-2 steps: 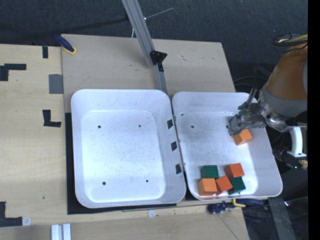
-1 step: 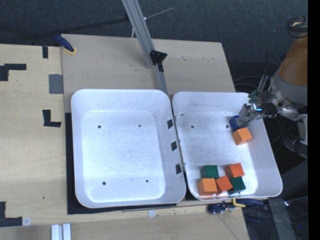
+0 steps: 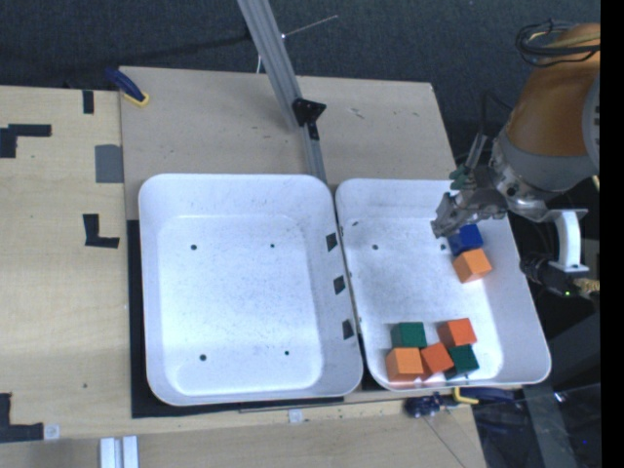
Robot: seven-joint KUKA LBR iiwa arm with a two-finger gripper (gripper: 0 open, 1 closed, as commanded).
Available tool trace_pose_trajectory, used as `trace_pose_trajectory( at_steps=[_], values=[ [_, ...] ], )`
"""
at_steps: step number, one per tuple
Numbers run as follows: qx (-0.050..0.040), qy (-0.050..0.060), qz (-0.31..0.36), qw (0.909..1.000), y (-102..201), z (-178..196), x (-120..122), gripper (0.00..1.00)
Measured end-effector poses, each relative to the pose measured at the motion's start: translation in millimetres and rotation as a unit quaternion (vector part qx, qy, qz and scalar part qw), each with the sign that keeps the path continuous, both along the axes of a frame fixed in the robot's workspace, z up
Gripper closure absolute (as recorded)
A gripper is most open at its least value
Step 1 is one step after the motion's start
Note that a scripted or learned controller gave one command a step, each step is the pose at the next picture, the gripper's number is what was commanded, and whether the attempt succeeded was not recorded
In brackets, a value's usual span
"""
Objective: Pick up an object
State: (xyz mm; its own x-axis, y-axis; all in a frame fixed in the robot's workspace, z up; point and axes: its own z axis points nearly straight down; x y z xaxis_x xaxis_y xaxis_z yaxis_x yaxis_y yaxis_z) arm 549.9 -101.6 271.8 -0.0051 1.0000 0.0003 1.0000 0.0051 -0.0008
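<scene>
Right now the arm is reaching into the right bin (image 3: 390, 271) and its gripper (image 3: 456, 214) is hanging low over the far corner. A blue block (image 3: 469, 236) is sitting just under the gripper, maybe touching it. From this high-up view I cannot tell if the gripper is open or closed, and I cannot see the block being held. So I am guessing the arm is at the grabbing step, and the picking up is not yet done.

For the next move, the gripper is going to need to sit right over the blue block with one side of the block facing each half of it. Then it is going to need to squeeze and lift straight up. An orange block (image 3: 473, 265) is lying just beside the blue one, nearly touching, so the gripper could be bumping it or catching both. The bin wall is near too, so there is little room on that side.

Now I am counting. Two white bins are sitting side by side, and the left bin (image 3: 234, 300) is holding no blocks. All seven blocks are lying in the right bin. One is blue. Two are green: one green block (image 3: 409, 334) and another green block (image 3: 465, 360), both in the near corner. Four are orange: the one beside the blue block, and three more huddling in a near pile (image 3: 436, 357) with the green ones.
</scene>
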Motion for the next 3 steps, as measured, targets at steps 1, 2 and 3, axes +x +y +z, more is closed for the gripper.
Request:
trace_pose_trajectory(
  at_steps=[1,2,3],
  values=[
    [-0.0001,0.000,0.000,1.0000,37.6,-11.3,21.1,1.00],
    [0.0004,0.001,0.001,1.0000,92.9,-27.4,45.6,1.00],
    [-0.0001,0.001,0.000,1.0000,138.7,-42.8,62.6,1.00]
  ],
)
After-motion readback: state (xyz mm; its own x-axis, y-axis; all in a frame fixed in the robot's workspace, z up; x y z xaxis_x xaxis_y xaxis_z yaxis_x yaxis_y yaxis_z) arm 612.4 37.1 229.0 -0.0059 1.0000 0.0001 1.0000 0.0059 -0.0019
